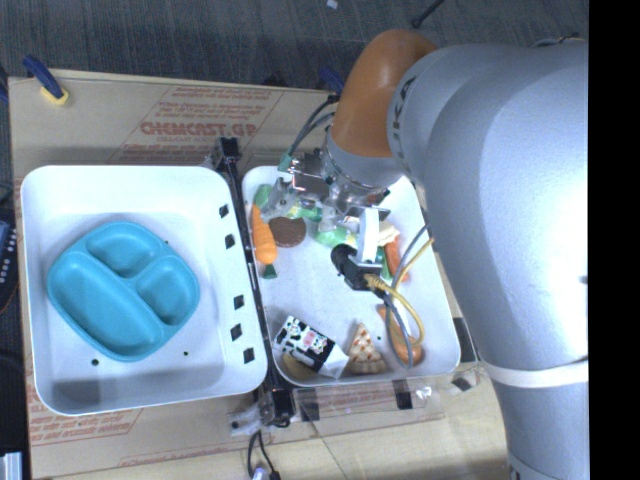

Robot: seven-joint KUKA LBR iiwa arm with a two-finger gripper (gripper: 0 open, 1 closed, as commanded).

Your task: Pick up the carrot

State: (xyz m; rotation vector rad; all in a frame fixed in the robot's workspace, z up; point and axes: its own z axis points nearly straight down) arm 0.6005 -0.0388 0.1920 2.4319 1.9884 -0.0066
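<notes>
The carrot point(263, 238) is orange with a green top and lies along the left wall of the right bin point(437, 318), pointing toward the front. My gripper point(305, 196) hangs over the back of that bin, just right of and behind the carrot's leafy end. Nothing is visibly held in it. The arm's wrist and orange band cover the bin's back right corner.
A brown round cookie point(288, 231) lies right beside the carrot, with green pieces point(330, 233) next to it. A black-and-white carton point(304, 343), a pizza slice point(365, 348) and a bun point(402, 344) lie at the front. The left bin point(60, 193) holds a blue divided plate point(123, 288).
</notes>
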